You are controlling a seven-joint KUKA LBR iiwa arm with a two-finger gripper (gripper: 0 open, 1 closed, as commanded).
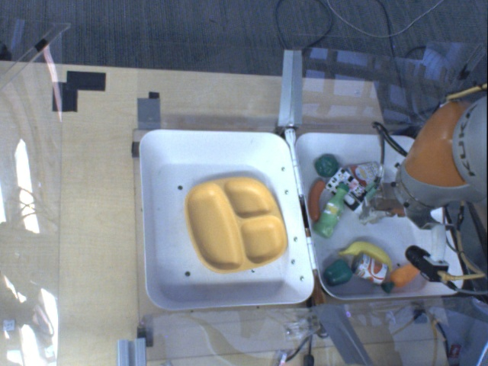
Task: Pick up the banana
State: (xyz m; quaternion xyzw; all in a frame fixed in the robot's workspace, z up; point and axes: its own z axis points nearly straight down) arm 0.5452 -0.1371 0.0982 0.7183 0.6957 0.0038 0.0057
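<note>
The curved yellow banana (364, 250) lies in the right white bin (309, 155), at six o'clock from the claw (379, 206); whether the claw is gripping anything can't be told.

Setting: robotics lab, a test cell built for machine handling trials.
Arm: industrial grey arm with an orange band (435, 155) reaches in from the right.
Table: pale wooden table (99, 204) with two shallow white bins (152, 227) set side by side, divided by a metal rail (291, 90).
Guarding: clear plastic screens (30, 128) stand around the table, catching reflections.
Cabling: loose black cables (366, 14) lie looped over grey carpet (168, 21) behind the table.
Markings: black tape pieces (80, 85) are stuck on the tabletop.
Props: yellow divided tray (235, 223) in the left bin; toy foods and small packages (351, 227) jumbled in the right bin.
</note>
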